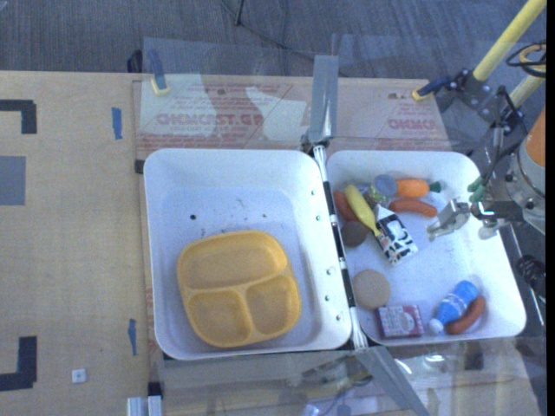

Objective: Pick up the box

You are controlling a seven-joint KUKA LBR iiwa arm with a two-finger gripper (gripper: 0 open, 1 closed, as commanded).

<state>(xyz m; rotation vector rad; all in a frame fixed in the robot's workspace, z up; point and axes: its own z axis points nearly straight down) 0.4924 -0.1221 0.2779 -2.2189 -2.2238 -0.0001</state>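
- The hand hangs over the right bin, near its right wall and toward the far side; its fingers look parted and nothing sits between them.
- Just left of it, toward the bin's middle, lies a black-and-white carton, with a banana, a carrot and a sausage close by.
- The box, small and pink, rests flat against the near edge of that bin, beside a blue bottle and a brown round piece.
- The step looks like the approach: no grasp yet.
- Next, I judge, the hand must travel toward the near edge, centre over the box, then descend.
- The left bin holds a yellow tray.
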